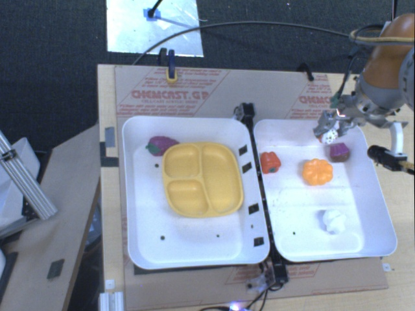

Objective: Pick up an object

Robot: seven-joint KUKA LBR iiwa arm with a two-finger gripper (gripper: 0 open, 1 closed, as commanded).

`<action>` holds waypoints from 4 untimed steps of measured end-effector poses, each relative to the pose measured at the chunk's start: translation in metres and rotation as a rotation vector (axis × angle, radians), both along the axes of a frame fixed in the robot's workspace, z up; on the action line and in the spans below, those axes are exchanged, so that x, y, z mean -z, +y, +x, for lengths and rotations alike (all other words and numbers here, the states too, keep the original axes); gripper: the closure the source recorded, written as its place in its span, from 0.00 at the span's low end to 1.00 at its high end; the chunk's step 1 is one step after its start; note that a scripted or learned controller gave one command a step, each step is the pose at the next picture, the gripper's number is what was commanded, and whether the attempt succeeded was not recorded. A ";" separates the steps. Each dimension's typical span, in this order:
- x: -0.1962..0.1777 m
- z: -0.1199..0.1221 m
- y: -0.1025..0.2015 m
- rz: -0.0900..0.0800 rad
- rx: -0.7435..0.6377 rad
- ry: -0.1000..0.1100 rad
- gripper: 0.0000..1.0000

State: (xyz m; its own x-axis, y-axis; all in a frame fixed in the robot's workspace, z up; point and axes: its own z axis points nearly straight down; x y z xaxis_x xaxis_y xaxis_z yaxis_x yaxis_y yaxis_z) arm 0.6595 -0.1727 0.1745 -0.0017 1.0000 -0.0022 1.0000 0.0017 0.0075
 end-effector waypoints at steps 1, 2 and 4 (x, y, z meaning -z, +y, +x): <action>-0.037 0.002 0.000 0.001 -0.003 0.001 1.00; -0.050 -0.019 0.049 0.004 -0.007 0.005 1.00; -0.050 -0.064 0.145 0.003 -0.006 0.009 1.00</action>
